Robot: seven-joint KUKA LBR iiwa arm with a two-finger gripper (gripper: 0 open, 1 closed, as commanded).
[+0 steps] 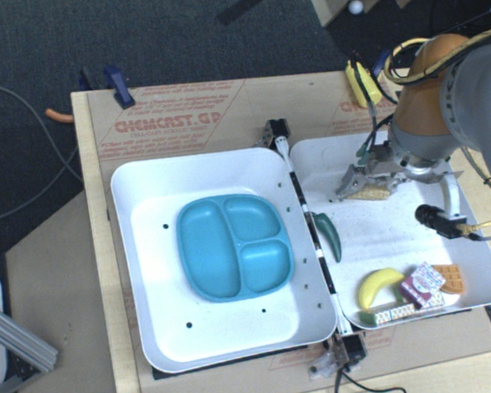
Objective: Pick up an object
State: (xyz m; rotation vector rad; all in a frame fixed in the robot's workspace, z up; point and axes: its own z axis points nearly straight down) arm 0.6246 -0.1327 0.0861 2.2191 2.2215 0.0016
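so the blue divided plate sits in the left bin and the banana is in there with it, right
Not quite. The blue divided plate is in the left bin, but the banana lies in the right bin, near its front edge, as the camera view shows.

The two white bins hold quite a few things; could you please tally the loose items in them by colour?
Blue: 1, the divided plate in the left bin
Green: 1, the leaf-shaped piece
Yellow: 1, the banana
Pink and white: 1, the packet
Orange-tan: 1, the waffle piece
Tan: 1, the cracker-like piece under the gripper
Total: 6
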